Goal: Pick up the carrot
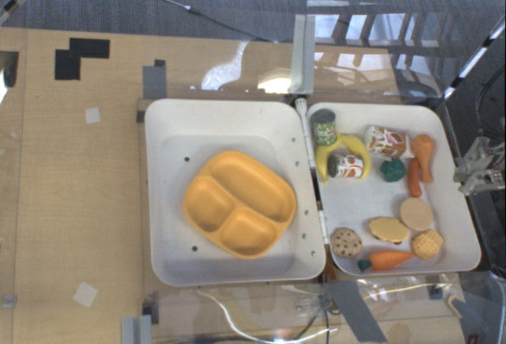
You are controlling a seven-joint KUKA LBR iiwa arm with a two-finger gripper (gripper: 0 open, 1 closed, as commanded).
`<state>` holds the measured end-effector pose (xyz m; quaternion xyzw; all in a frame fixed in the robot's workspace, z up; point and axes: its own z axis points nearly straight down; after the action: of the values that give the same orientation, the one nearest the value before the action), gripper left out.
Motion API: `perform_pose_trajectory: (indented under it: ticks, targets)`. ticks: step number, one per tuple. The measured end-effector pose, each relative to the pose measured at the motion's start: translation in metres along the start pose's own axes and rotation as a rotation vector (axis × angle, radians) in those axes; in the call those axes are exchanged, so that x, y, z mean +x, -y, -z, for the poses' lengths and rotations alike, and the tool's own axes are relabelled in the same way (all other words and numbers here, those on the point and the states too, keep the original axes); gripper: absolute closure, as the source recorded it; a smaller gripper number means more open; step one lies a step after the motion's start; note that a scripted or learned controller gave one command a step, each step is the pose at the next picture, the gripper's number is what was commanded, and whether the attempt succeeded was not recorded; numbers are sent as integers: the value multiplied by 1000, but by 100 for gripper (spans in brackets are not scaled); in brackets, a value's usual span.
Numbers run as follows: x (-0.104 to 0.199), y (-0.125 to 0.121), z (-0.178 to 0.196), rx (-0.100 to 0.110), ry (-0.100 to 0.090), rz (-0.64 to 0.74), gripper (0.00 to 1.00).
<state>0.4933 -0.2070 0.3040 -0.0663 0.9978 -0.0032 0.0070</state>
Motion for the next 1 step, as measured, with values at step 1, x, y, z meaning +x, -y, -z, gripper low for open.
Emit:
perform_pose_trajectory:
  ticks: [1]
  targets:
    - [-21, 2, 107, 2, 5, 153, 100]
